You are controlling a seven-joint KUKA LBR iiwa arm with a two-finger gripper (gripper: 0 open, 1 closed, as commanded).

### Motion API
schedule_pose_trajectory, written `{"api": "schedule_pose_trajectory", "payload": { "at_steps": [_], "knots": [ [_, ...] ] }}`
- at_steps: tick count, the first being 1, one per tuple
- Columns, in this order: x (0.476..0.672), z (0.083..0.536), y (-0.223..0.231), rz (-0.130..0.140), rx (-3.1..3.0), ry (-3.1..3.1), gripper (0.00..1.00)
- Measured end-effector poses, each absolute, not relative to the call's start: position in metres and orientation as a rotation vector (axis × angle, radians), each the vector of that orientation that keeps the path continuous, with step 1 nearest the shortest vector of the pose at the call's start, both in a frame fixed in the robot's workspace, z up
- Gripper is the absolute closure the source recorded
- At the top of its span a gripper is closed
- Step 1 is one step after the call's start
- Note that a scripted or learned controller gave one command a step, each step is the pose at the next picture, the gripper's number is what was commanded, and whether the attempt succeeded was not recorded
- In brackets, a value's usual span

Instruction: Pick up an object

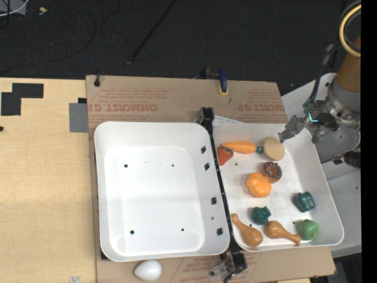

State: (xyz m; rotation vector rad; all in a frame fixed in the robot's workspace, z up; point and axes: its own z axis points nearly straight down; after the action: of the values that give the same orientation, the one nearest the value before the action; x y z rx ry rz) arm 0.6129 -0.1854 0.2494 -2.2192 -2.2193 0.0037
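Observation:
The right bin (327,181) holds several toy foods: a carrot (238,148), a beige round piece (273,149), a red piece (224,155), a brown donut (272,171), an orange pepper (258,185), a dark green pepper (303,201), a teal piece (261,215), two drumsticks (247,230) (281,232) and a green apple (307,229). My gripper (303,134) hangs over the bin's upper right corner, just right of the beige piece. It is open, with nothing between its fingers (288,131).
The left bin (153,187) lies beside the right one, with a black divider (213,175) between them. A white egg (147,270) rests on the bench below the left bin. A blue clamp (223,82) stands at the cardboard's far edge.

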Motion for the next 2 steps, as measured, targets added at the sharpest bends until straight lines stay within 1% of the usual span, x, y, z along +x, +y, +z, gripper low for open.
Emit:
{"api": "schedule_pose_trajectory", "payload": {
  "at_steps": [1, 2],
  "knots": [
    [0.606, 0.124, -0.169, 0.013, -2.208, -2.211, 0.0],
    [0.644, 0.084, -0.121, 0.007, -2.218, -2.223, 0.0]
  ]
}}
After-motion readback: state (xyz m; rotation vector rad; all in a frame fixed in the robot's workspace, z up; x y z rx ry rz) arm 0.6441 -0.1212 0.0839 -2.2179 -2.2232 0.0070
